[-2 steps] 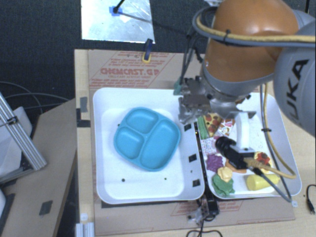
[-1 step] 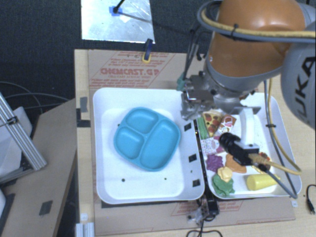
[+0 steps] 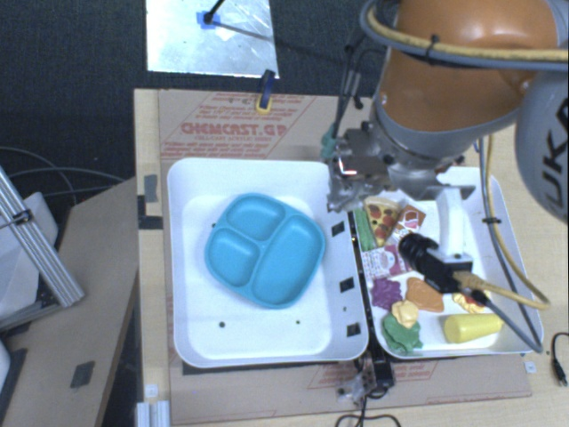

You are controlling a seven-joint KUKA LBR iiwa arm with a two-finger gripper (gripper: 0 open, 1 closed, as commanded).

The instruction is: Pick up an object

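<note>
Where the two white bins meet, at the far end of their shared wall, the gripper hangs low over the rim, beneath the grey wrist and orange band of the arm. Whether the claw is released or clenched cannot be told from this angle.

Camera view, right bin. Items counted, one of each:
- One pizza slice lies nearest the gripper, just beside the left wall at the far end. Its long axis runs far to near, leaning slightly. Which end is the tip cannot be told.
- One white cylinder lies to the right of the slice. Its long axis also runs far to near, almost parallel to the side walls.
- One yellow piece lies at the near right corner. Its long axis runs across the bin, with the right end turned slightly toward the far side.
- One orange piece sits mid-bin.
- One purple cluster sits to the left of the orange piece.
- One pink-and-white card lies between the pizza slice and the purple cluster.
- One green piece sits at the near left corner, with one small yellow lump touching its far side.

Camera view, left bin. One blue plate with three compartments lies mid-bin, apart from every wall. Its long axis runs from far left to near right.

Both bins, two in all, rest on one cardboard sheet with red lettering.
</note>
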